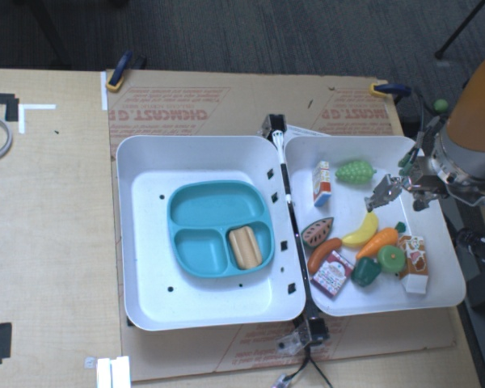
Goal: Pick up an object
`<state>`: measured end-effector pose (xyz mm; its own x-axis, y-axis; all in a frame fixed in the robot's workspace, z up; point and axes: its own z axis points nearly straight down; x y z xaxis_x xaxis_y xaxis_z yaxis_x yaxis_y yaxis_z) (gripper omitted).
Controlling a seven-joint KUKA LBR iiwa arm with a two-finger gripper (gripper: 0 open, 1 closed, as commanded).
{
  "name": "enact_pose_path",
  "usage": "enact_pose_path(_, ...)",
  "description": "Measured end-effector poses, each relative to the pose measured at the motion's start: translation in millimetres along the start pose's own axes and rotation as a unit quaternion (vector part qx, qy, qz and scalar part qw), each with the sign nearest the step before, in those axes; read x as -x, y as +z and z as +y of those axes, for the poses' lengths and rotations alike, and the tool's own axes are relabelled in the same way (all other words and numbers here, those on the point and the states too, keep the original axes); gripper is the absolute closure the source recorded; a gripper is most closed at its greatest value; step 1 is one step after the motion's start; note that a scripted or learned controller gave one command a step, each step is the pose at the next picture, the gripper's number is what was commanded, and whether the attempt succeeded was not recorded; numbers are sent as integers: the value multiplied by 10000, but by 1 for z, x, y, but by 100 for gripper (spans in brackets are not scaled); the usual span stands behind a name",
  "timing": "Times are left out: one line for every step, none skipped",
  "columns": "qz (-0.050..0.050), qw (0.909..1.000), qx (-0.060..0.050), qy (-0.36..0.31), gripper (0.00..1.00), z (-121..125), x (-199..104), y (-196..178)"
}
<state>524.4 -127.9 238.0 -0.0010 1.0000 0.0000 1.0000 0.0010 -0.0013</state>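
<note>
At the near edge of the right bin (449,297) a small group of toy food is lying close together: a pink carton (333,275), a green pepper (366,272), a printed box (415,263) and a round green piece (390,257). Just behind them an orange carrot (377,242) is pointing up and to the right, a red sausage (323,254) is lying at a slant, and a yellow banana (361,231) is curving beside a brown slice (317,230). The gripper (390,189) is hovering over the right part of this bin, and its metal fingers are looking slightly apart with nothing between them, so it is carrying nothing at this moment. The banana is sitting just below and a little to the left of the fingertips, with its long axis running from lower left to upper right; I judge it is the nearest thing to take. Farther back a milk carton (322,183) is standing and green grapes (356,171) are lying near the far wall. In the left bin (137,241) a teal tray (218,226) is holding a bread roll (244,247).
</note>
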Motion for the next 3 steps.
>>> enact_pose_path(4,10000,20,13,0,-21,-12,133)
enact_pose_path(-4,10000,22,22,0,-21,15,143)
enact_pose_path(-8,10000,23,35,100,-20,15,135)
